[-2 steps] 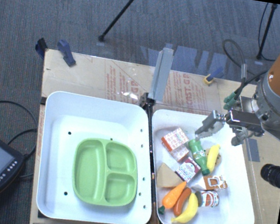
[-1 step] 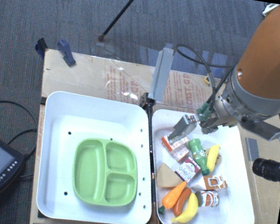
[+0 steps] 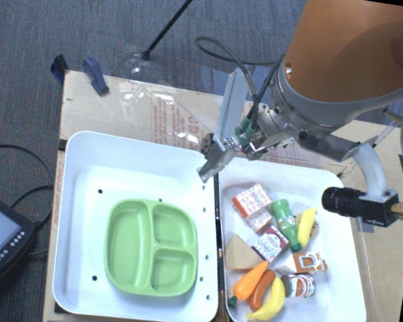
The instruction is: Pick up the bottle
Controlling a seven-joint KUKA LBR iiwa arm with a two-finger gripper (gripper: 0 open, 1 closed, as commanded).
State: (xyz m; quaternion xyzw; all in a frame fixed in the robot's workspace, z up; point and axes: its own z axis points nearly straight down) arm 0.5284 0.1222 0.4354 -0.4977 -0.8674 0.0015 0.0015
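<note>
While the bottle (image 3: pixel 286 222) lies in the right bin (image 3: pixel 340 294), the tool (image 3: pixel 214 160) hangs above, grip state unclear.

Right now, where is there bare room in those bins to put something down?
Left bin: white floor all around the green tray, widest at its left. Right bin: crowded mid-left around the bottle, carrot and bananas; bare strip along its right wall.

The bottle (image 3: pixel 287 223) is green with a dark cap, lying on its side among the food items in the right bin (image 3: pixel 343 295).
</note>
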